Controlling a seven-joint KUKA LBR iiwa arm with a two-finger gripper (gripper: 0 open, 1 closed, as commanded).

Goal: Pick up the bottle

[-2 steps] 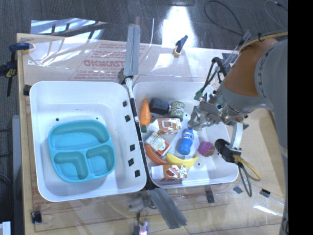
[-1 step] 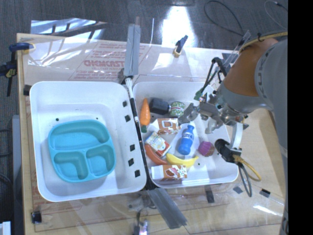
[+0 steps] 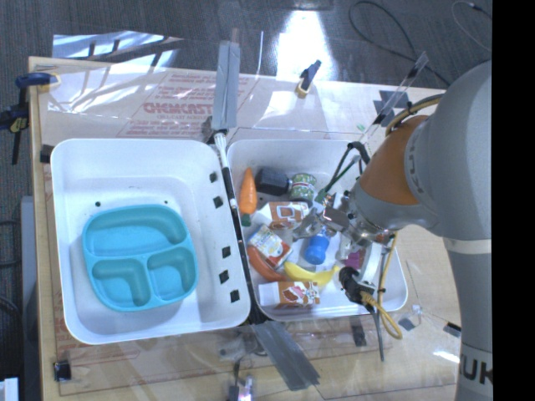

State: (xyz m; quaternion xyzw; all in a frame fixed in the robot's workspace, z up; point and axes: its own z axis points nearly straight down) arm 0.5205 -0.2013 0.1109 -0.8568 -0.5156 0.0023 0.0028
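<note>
One bottle (image 3: 316, 248), blue, lying in the right bin (image 3: 393, 284) amid clutter, directly under the tool (image 3: 330, 224); cannot tell whether the tool is apart or together. Just below the bottle, touching it, a yellow banana (image 3: 308, 272); to its left a small printed packet (image 3: 268, 244) over a red-orange item (image 3: 260, 263). Further up, an orange carrot (image 3: 247, 192), a dark block (image 3: 272, 181) and a green can (image 3: 303, 184). In the left bin (image 3: 75, 161), a blue divided tray (image 3: 140, 256), well apart
</note>
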